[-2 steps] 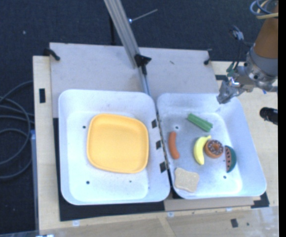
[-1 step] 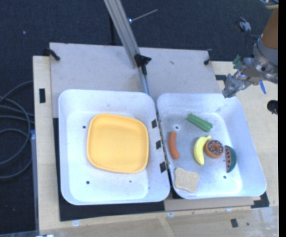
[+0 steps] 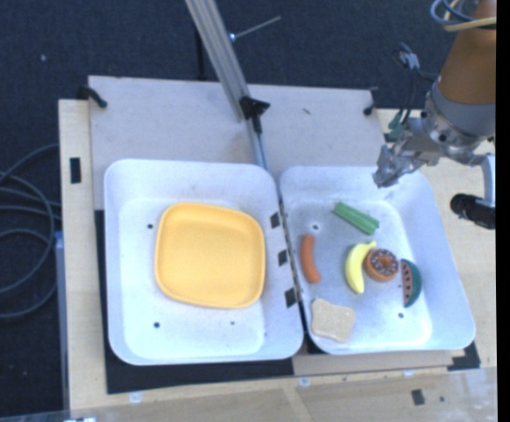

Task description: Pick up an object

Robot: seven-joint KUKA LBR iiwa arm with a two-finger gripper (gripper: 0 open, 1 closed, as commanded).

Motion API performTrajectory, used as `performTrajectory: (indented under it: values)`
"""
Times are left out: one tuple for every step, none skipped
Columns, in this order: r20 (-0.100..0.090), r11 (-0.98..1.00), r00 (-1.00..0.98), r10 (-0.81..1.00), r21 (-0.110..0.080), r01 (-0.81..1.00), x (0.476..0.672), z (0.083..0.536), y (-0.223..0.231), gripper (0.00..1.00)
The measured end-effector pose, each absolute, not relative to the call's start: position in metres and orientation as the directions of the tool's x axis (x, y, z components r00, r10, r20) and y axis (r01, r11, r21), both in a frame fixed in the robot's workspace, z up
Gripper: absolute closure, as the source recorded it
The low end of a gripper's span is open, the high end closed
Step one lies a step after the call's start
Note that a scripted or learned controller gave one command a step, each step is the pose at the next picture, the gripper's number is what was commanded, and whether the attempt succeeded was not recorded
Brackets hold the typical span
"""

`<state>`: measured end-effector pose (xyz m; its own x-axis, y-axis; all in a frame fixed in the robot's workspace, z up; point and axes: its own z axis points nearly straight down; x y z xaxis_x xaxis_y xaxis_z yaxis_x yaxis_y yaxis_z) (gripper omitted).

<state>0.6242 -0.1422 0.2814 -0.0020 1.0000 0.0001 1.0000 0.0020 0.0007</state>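
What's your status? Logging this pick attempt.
Gripper above right bin's far edge, nothing seen held. Nearest item green piece, untouched. Banana, donut crowded together.

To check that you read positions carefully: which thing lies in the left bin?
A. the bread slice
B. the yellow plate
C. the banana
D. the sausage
B: the yellow plate lies in the left bin, while the banana, sausage and bread slice all lie in the right bin.
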Motion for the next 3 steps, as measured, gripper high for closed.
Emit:
performTrajectory:
  values:
    - [0.001, 0.003, -0.003, 1.000, 0.000, 1.000, 0.609, 0.267, -0.090, 1.00]
    - [0.001, 0.004, -0.004, 1.000, 0.000, 1.000, 0.598, 0.256, -0.031, 1.00]
    - [0.001, 0.004, -0.004, 1.000, 0.001, 1.000, 0.592, 0.262, 0.023, 1.00]
